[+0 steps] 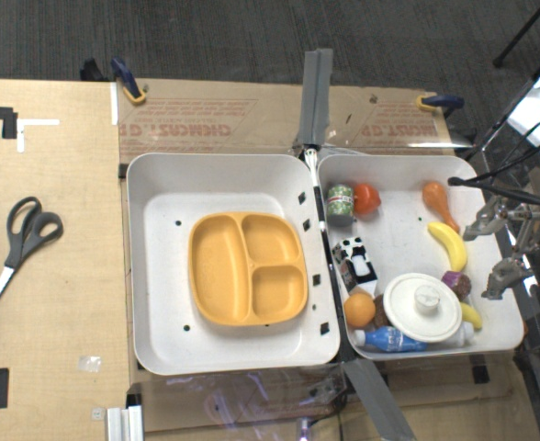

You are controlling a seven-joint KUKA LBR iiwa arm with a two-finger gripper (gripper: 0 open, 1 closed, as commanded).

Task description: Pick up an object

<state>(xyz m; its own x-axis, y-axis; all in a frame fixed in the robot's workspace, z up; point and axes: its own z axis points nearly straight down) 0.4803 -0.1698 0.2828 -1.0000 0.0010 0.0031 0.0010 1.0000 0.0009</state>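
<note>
My gripper (489, 255) hovers at the right rim of the right bin (394, 237), fingers open and nothing between them. Closest to it are a yellow banana (449, 244) and a purple item (456, 285), just to its left. The same bin holds an orange carrot (438, 205), a red tomato (367, 198), a green can (341, 200), a black-and-white item (354, 263), an orange (360, 309), a white round lid (422, 307) and a blue bottle (394, 340) along the front wall.
The left bin (151, 246) holds a yellow divided plate (249, 267). Scissors (22, 237) lie on the wooden bench at far left. Blue clamps (128, 81) pin cardboard behind the bins. Cables hang at the right by the arm.
</note>
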